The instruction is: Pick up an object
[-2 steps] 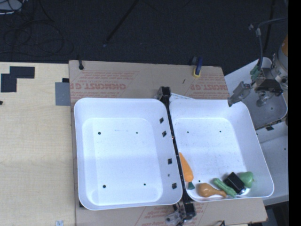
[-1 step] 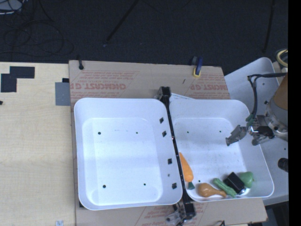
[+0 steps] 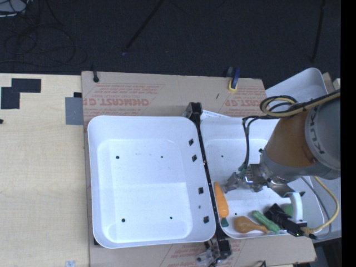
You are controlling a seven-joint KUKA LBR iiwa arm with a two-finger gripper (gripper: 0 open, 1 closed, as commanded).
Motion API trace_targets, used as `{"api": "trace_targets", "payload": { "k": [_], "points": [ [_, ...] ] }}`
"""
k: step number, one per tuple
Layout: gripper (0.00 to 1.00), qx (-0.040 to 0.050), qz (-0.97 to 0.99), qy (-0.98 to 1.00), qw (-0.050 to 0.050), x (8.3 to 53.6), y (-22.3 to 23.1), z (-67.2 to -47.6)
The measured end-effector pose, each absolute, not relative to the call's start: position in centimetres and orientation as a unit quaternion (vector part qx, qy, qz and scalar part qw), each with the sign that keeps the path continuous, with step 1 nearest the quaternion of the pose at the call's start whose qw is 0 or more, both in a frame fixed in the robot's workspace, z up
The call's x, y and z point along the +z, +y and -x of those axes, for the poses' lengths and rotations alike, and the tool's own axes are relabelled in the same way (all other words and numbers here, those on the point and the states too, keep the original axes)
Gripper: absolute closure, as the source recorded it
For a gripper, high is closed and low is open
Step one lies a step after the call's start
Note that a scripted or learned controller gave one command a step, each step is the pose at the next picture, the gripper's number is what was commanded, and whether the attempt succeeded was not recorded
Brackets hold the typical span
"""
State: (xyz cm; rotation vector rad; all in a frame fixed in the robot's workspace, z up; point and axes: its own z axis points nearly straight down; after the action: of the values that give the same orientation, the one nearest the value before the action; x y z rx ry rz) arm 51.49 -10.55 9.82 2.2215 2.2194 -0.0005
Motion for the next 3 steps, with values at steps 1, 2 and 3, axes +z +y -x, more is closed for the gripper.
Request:
{"api": "trace_targets", "payload": {
  "k": [1,2,3],
  "points": [
    [0.00,-0.0037,-0.708,0.706,0.004,8.9,-8.9,-52.4],
    [0.00,0.0000,-0.707,0.707,0.002,8.8,-8.3,-59.2],
    [0.00,0.0003,-0.706,0.708,0.001,8.8,-9.5,-63.9]
  ]
}}
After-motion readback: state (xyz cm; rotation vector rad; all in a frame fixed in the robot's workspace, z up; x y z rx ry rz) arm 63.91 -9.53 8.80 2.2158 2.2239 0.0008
